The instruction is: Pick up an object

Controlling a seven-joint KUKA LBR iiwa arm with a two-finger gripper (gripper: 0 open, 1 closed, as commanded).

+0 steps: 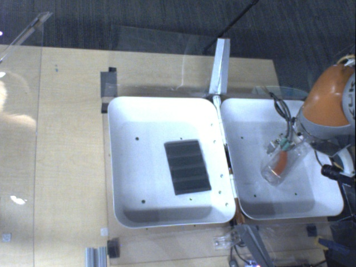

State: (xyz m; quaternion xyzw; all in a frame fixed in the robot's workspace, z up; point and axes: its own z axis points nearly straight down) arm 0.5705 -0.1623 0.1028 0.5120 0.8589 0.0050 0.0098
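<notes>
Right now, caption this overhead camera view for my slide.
Arm's gripper lowered into the right bin; dark ridged pad lies in the left bin.

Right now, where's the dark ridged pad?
In the camera view the dark ridged pad lies flat near the middle of the left bin, slightly toward the divider, well apart from the gripper over the right bin.

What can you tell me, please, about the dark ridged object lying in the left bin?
The dark ridged pad is a flat, roughly rectangular piece, dark grey to black, with several raised bands running across its width. It looks like rubber or foam, though the material cannot be settled. It lies flat on the floor of the left bin, near the middle, turned slightly off the bin's edges. Nothing touches it apart from the bin floor; the gripper is over the right bin.
</notes>
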